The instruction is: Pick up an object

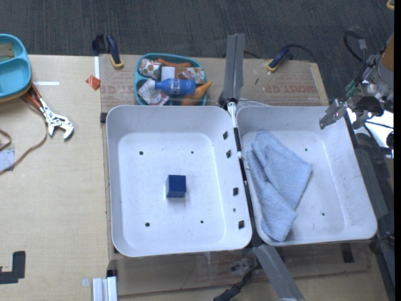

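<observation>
Two white bins: left bin [125,231], right bin [351,218]. Grey towel [279,180] crumpled in right bin, long axis running upper-left to lower-right. Blue block [177,186] alone mid left bin, squarish, no clear long axis. Gripper [335,113] over right bin's upper-right rim; grip state cannot be told. Risk: pinching loose towel may lift one fold, then slip.

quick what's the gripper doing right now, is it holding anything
Gripper: at the right bin's upper right rim, nothing visibly held; open or shut cannot be told.
</observation>
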`<move>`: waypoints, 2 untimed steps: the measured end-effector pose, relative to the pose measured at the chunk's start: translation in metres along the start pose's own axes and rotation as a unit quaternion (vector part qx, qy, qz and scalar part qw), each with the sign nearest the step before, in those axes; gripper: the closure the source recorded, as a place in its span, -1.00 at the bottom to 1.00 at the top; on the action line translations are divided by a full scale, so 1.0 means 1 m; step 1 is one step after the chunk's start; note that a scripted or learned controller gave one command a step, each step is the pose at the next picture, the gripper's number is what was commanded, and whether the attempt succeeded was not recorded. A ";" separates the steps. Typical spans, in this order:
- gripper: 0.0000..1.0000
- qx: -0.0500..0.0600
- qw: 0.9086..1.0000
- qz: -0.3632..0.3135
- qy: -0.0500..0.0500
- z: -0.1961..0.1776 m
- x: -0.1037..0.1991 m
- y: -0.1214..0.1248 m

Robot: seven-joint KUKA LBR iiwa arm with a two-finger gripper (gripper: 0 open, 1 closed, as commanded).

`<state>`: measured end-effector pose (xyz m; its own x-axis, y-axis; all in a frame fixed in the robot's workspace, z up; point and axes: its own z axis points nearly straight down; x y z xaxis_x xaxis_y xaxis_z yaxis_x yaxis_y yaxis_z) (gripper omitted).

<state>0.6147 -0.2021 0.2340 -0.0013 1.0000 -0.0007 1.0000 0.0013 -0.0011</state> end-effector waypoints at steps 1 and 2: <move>1.00 0.000 1.000 -0.001 -0.001 -0.009 0.000 0.000; 1.00 -0.001 0.996 0.085 -0.001 -0.113 -0.008 0.012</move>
<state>0.6273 -0.2104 0.3466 0.1684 0.9857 -0.0023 0.9857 -0.1684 0.0008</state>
